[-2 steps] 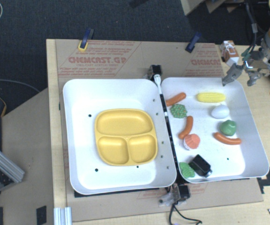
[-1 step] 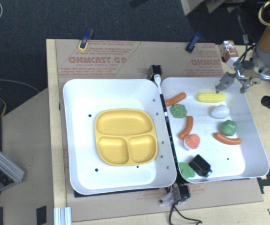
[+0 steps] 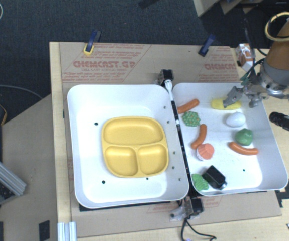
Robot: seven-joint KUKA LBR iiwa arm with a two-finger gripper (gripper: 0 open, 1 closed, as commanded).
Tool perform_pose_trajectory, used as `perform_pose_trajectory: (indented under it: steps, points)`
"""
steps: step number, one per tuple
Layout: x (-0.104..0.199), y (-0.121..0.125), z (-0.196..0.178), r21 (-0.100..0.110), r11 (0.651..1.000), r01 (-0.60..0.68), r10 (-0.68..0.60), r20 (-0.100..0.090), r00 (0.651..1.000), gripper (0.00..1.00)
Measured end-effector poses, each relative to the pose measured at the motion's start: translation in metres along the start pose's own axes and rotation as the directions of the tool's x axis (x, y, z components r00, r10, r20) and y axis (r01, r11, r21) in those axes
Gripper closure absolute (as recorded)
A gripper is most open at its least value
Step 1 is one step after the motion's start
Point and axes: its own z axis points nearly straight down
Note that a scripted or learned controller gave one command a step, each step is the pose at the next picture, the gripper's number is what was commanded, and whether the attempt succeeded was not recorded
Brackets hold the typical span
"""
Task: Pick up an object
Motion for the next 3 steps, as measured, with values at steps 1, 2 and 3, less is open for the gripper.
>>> perform_pose_trajectory:
  steps: [1,2,3]
  points:
    - [0.002,0.000,0.037,0.002,1.000,0.002,-0.001,-0.004,1.000,0.00]
    - [0.002,0.001,0.025,-0.003,1.000,0.002,-0.002,0.001,1.000,1.00]
    - [0.003,-0.004,-0.021,-0.012,1.000,-0.002,0.002,0.005,1.000,1.00]
